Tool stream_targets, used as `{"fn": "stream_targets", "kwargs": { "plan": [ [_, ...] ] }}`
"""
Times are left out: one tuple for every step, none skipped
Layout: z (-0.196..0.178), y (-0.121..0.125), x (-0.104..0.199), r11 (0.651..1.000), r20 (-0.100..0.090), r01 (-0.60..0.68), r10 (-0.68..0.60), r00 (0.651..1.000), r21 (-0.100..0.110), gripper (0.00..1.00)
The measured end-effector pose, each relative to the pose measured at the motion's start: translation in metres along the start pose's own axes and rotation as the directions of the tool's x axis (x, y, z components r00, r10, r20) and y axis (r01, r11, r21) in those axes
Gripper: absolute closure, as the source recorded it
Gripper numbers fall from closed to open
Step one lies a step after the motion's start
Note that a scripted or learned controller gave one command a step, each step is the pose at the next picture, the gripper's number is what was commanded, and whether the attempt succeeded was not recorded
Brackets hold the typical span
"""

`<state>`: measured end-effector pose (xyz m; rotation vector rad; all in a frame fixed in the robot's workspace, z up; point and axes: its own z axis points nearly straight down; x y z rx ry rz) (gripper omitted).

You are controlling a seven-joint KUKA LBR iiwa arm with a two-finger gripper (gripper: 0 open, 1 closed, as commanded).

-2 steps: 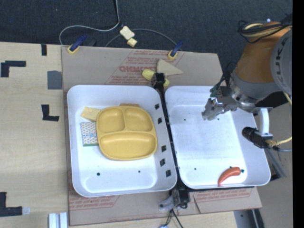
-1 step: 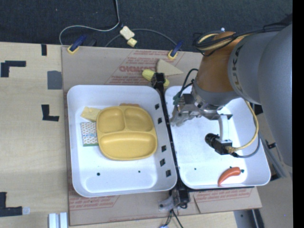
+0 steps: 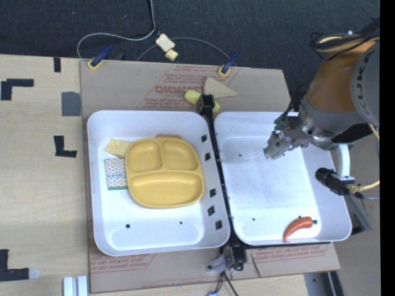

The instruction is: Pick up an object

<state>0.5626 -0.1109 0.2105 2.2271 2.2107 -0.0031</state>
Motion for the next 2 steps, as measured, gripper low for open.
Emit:
{"fn": "stream_targets", "kwargs": {
  "plan": [
    [0.028, -0.014, 0.072, 1.000, -0.006, 0.013, -0.013, 1.000, 0.005, 1.00],
    [0.054, 0.030, -0.016, 1.000, -0.001, 0.003, -0.003, 1.000, 0.001, 1.00]
  ]
}}
